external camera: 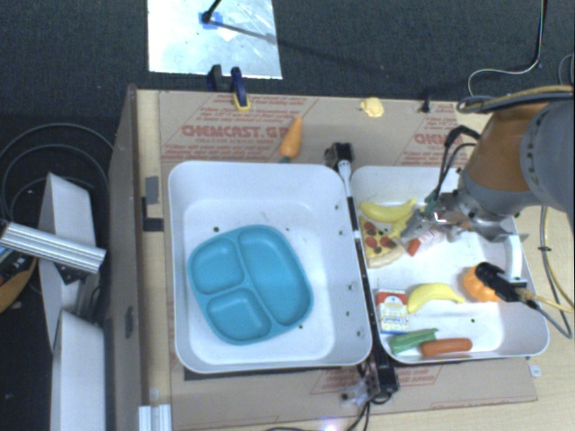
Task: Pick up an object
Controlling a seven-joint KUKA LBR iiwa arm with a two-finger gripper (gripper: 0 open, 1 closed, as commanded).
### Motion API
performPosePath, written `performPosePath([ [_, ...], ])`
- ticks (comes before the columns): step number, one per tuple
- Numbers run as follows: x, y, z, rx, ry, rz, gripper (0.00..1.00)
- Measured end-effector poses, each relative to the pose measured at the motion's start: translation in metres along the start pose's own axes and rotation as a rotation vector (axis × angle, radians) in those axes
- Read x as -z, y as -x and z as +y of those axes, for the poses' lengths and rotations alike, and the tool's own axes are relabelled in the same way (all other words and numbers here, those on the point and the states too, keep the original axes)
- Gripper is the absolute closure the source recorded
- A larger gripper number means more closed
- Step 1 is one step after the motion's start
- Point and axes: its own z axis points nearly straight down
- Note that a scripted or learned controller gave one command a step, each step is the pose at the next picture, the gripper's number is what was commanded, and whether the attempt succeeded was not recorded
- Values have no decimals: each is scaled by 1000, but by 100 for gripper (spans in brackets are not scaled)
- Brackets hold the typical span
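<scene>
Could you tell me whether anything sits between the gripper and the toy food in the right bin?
Nothing visible does. The gripper is low in the right bin, right beside the pizza slice and the upper banana, with no object between them.

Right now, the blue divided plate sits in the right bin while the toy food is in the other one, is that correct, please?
Not quite. The blue divided plate sits in the left bin, as the camera view shows; the toy food, such as the banana, is in the other one, the right bin.
</scene>
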Motion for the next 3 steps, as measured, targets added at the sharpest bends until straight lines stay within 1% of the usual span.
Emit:
performPosePath([
  [1, -22, -37, -61, -5, -8, 4, 0],
  [2, -21, -27, -85, -6, -6, 2, 0],
  [3, -21, -31, -107, -5, -4, 2, 0],
])
